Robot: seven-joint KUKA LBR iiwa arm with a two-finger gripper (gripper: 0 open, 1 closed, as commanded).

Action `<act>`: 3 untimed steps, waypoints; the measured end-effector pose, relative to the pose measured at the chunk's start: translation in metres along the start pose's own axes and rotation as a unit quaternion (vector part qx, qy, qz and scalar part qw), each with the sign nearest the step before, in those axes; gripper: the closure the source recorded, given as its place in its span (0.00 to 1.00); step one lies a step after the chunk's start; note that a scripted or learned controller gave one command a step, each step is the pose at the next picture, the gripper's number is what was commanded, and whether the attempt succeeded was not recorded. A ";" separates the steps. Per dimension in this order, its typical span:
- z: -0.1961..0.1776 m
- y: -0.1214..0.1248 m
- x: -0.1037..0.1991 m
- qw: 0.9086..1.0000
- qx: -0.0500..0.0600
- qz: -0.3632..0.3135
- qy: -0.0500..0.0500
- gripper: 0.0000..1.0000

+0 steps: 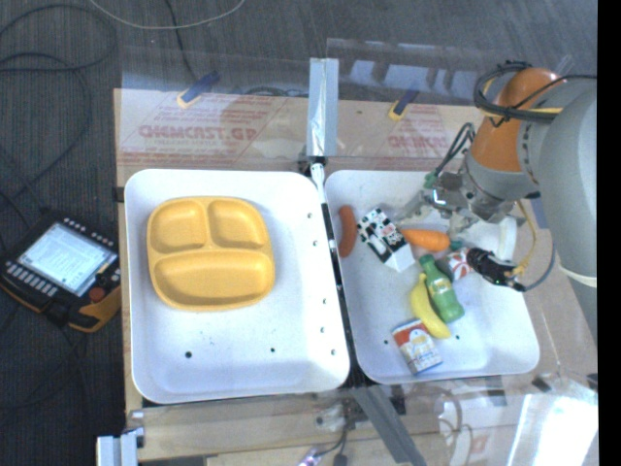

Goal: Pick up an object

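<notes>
Gripper (448, 209) hangs over the right white bin (505, 352), above an orange plastic carrot (427, 240); its grip state cannot be told. Alongside lie a red sausage (345, 231), black-and-white carton (381, 233), green bottle (442, 294) and yellow banana (425, 311).

On the worktop (136, 134) two bins sit side by side. The left bin (175, 357) holds a divided tray (210, 251). The right bin (505, 348) holds a sausage (346, 231) (nearest the divider), a carrot (427, 240), a banana (425, 311) and a bottle (441, 294) touching it.
</notes>
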State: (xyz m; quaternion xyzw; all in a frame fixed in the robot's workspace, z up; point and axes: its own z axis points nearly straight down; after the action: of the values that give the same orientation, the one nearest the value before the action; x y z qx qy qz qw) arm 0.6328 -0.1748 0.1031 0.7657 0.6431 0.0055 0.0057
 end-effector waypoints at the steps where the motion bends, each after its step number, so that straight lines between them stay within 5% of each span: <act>1: 0.013 -0.058 -0.033 1.000 0.001 0.015 -0.001 0.00; 2: 0.012 -0.139 0.016 1.000 0.003 0.021 -0.001 0.00; 3: 0.011 -0.149 0.020 0.991 -0.002 -0.137 -0.004 0.00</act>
State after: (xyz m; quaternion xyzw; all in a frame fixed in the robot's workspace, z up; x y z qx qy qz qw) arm 0.4902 -0.1293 0.0897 0.6706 0.7417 0.0030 0.0103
